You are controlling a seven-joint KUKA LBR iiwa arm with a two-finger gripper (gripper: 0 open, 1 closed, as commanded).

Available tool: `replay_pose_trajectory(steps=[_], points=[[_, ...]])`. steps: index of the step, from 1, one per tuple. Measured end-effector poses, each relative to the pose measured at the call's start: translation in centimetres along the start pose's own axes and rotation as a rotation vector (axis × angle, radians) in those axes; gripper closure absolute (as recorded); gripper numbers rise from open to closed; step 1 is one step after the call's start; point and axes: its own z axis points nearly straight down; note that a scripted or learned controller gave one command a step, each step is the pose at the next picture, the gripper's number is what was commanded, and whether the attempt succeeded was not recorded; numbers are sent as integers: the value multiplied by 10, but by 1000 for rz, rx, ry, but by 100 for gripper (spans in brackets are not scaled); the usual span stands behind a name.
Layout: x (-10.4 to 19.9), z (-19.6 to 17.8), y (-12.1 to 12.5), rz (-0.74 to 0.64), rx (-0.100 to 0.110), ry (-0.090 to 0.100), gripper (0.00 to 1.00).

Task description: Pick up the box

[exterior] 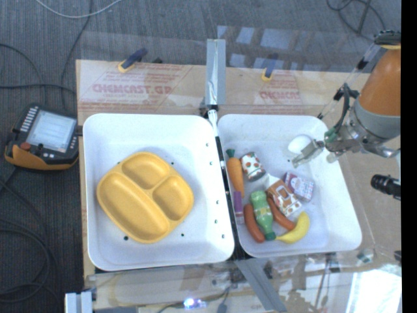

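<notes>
Camera view looks down at a slant on a desk [98,87] carrying two shallow white bins side by side. The left bin [111,132] holds a yellow divided plate [144,195]. The right bin [339,207] holds a cluster of toy food near its lower middle: a carrot [235,174] standing lengthwise along the left wall, a green bottle [263,214], a banana [294,229] at the bottom, a small round jar [252,166], a pale pink packet [300,186], and the box [283,197], orange and white, lying flat between the bottle and the packet. A white round object [299,143] rests near the bin's upper right.

The grey and orange arm [384,96] reaches in from the right. Its claw [311,152] hangs over the upper right part of the right bin, just beside the white round object. Whether the claw is released or clenched cannot be told; nothing is seen between its tips.

The box lies down and to the left of the claw, near but apart. Its long axis appears to run diagonally, upper left to lower right. A grasp would likely need the claw to shift that way and lower, with the packet and bottle crowding the box closely on either side.
</notes>
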Motion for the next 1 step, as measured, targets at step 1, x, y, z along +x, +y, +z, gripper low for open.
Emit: replay_pose_trajectory(steps=[1], points=[[-5, 70, -33, 231, 3, 3, 0]])
